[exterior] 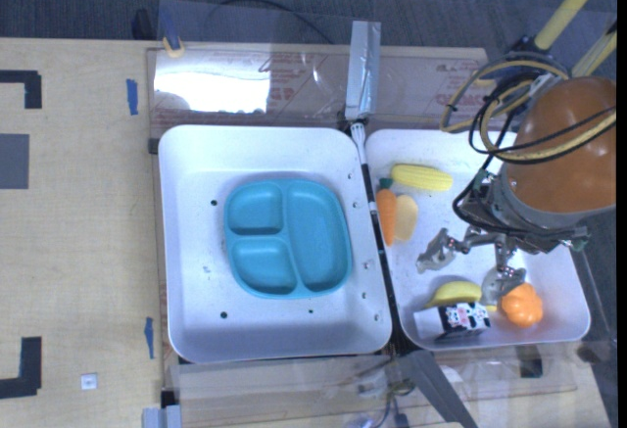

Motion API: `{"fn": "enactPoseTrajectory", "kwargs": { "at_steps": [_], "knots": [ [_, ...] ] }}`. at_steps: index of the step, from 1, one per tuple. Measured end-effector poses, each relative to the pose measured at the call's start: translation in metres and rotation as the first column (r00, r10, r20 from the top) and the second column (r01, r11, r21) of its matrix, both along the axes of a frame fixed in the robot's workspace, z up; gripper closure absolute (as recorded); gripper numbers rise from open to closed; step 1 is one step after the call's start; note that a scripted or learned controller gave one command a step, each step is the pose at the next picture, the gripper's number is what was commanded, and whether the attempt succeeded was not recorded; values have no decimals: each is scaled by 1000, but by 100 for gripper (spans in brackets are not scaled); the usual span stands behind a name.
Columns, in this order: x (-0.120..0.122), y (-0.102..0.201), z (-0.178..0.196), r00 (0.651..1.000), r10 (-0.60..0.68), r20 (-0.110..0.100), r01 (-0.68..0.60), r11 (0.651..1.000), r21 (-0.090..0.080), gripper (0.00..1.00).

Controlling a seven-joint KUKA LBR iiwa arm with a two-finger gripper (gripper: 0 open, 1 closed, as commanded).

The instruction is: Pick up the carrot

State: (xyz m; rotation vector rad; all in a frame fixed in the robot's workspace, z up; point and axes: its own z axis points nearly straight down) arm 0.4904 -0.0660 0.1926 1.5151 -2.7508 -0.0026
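Gripper (474,255) spread open over your right bin (568,323) — holding nothing; carrot (388,214) lies near its left wall.

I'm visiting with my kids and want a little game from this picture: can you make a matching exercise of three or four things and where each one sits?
Things:
1. teal plate
2. corn cob
3. carrot
4. orange fruit

Places:
A. right bin, along its left wall
B. right bin, near front right corner
C. left bin, middle
D. right bin, far end

Pairs: 1-C, 2-D, 3-A, 4-B
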Motion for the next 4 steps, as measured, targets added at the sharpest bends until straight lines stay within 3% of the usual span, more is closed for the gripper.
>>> {"fn": "enactPoseTrajectory", "kwargs": {
  "at_steps": [1, 2, 3, 4],
  "knots": [
    [-10, 1, -8, 956, 292, 0, -292, 956, 1, 0],
    [-9, -28, -89, 911, 413, 10, -413, 911, -2, 0],
    [-6, -24, -78, 910, 414, 20, -414, 910, -2, 100],
    [-5, -16, 115, 922, 388, 13, -387, 922, -8, 100]
  ]
}}
